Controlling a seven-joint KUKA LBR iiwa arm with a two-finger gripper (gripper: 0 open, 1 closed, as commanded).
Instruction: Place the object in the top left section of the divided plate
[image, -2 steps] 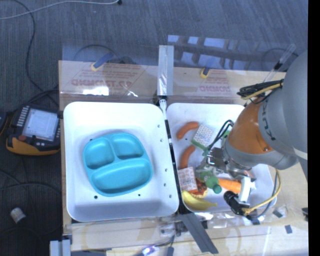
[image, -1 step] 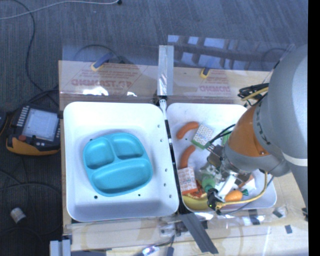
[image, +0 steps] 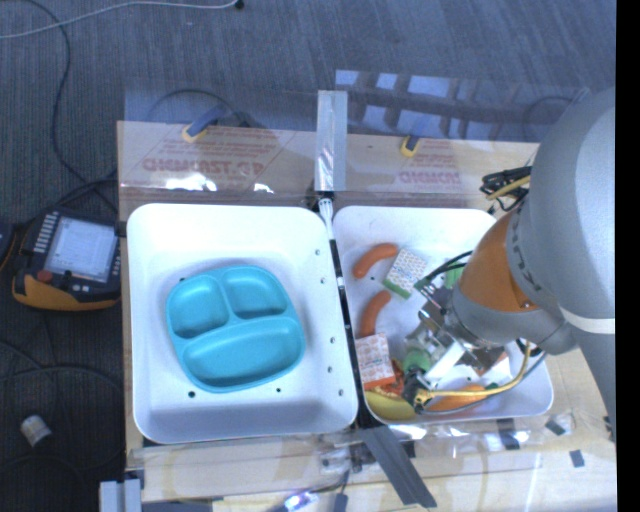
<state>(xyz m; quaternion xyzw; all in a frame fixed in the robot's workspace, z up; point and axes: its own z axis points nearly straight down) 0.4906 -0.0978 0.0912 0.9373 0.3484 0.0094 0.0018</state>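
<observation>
1. While the gripper (image: 432, 352) is hovering low over the cluttered right bin (image: 520, 400), it is risking snagging neighbours; whether it is open or gripping anything, I cannot tell.
2. Two sausages (image: 375, 260) are lying there, beside one banana (image: 392, 404).
3. One divided plate (image: 235, 326) is waiting in the left bin (image: 150, 300), well apart from the toys.
</observation>
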